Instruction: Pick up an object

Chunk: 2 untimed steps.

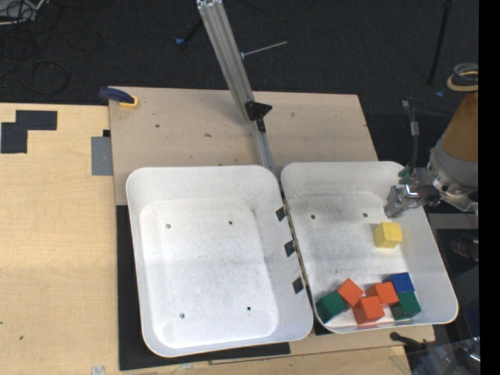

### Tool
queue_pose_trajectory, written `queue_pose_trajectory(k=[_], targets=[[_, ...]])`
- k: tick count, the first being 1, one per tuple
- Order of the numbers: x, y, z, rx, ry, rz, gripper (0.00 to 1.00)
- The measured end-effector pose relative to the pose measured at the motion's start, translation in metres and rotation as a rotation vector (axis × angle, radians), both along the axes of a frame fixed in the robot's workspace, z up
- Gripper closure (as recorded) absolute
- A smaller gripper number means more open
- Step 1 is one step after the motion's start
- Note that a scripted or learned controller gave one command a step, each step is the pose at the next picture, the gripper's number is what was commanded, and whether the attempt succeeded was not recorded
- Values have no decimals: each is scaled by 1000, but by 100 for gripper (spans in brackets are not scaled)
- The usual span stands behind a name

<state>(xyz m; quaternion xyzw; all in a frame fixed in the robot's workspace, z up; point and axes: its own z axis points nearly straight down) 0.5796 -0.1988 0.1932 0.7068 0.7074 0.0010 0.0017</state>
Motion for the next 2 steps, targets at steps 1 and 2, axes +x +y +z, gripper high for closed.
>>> queue_pose_trajectory(k=[1,2], targets=[[-3,4,44,0,1,1,100],[-2,2,97,-1,0,1,100]])
